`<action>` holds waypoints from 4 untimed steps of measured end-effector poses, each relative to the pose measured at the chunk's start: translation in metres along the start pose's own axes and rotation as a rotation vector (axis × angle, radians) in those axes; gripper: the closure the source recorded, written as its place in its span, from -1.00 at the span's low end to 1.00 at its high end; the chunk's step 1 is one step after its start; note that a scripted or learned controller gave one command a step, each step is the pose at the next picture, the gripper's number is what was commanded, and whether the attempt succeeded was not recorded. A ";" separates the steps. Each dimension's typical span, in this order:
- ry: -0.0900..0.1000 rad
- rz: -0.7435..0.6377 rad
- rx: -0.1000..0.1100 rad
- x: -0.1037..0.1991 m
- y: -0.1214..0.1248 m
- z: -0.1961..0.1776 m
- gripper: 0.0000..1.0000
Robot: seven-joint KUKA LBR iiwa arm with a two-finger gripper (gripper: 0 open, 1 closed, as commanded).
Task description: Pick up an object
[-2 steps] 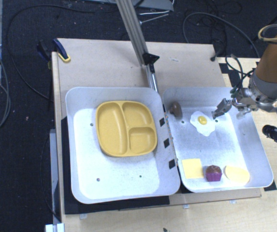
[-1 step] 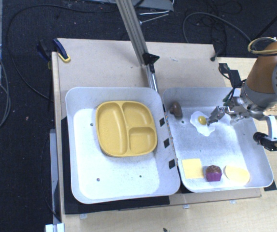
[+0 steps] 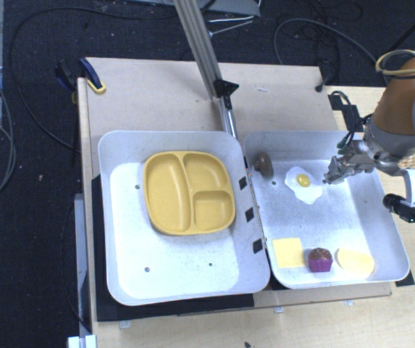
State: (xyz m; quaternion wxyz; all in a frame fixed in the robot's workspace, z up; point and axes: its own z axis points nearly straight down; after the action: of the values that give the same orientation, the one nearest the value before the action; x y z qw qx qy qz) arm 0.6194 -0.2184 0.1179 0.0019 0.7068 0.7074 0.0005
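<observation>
Gripper point(image 3: 335, 172) is hanging low over the far part of the right bin point(image 3: 381, 216), at the end of the grey arm point(image 3: 399, 118) that is reaching in from the right, its orange band sitting just above the wrist. Whether it is spread or pressed together I cannot tell, since the tip is showing as one dark blur, and nothing is showing pinched in it. Its tip is sitting just to the right of the fried egg point(image 3: 303, 183), very close to the white's edge, though contact is not clear.

Lying in the same bin, a small brown object point(image 3: 263, 164) is resting near the far left corner, left of the egg. Along the near wall three items are sitting in a row: a flat yellow square point(image 3: 288, 252) on the left, a purple piece point(image 3: 320, 259) in the middle and a pale yellow round point(image 3: 355, 261) on the right, the last two nearly touching.

Over in the left bin point(image 3: 120, 267), a yellow divided plate point(image 3: 190, 192) is lying flat toward the far right part, its three compartments facing up.
</observation>
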 end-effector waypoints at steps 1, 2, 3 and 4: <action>-0.001 -0.001 -0.005 -0.003 0.006 -0.064 1.00; 0.000 -0.002 -0.004 0.000 0.010 -0.108 1.00; 0.000 -0.002 -0.002 0.000 0.011 -0.128 1.00; 0.004 -0.005 0.003 0.047 -0.002 -0.134 1.00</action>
State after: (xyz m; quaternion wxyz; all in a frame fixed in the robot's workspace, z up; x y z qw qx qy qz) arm 0.6172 -0.1713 0.2517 -0.0003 0.7049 0.7093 0.0008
